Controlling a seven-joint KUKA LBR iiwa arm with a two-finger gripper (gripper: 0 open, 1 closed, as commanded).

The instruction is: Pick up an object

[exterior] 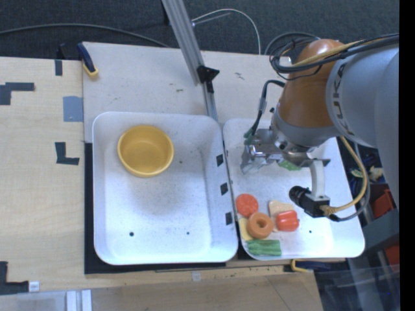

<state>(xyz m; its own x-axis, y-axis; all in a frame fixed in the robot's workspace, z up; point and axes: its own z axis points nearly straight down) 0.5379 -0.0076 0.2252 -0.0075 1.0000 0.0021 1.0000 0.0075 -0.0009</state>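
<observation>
The metal two-finger gripper point(254, 162) is hanging over the upper left part of the right-hand shallow white plastic bin point(337, 238), just beside the wall that this bin is sharing with its neighbour. Whether it is released or clenched I cannot tell, because the wrist is blocking the view of its tip. A small green piece point(290, 166) is peeking out from under the wrist, just to the right of the gripper; its shape is too hidden to make out. Above the gripper, the grey arm with its orange band point(310, 102) is reaching in from the right and covering the bin's top edge.

Below the gripper, along the bin's lower left, a cluster of toy foods is lying apart from it: a round red-orange tomato-like piece point(246, 205), a brown ring-shaped doughnut point(260, 225) touching it from below, a pale cream wedge point(280, 207) and a red pepper-like chunk point(287, 221) to the right of the doughnut, a yellow piece point(244, 230) on the doughnut's left, and a flat green ridged piece point(264, 247) at the bottom.

Well to the left of the gripper, the left-hand shallow white bin point(162, 238) is holding a round yellow plastic bowl point(145, 149), sitting upright in its upper left.
</observation>
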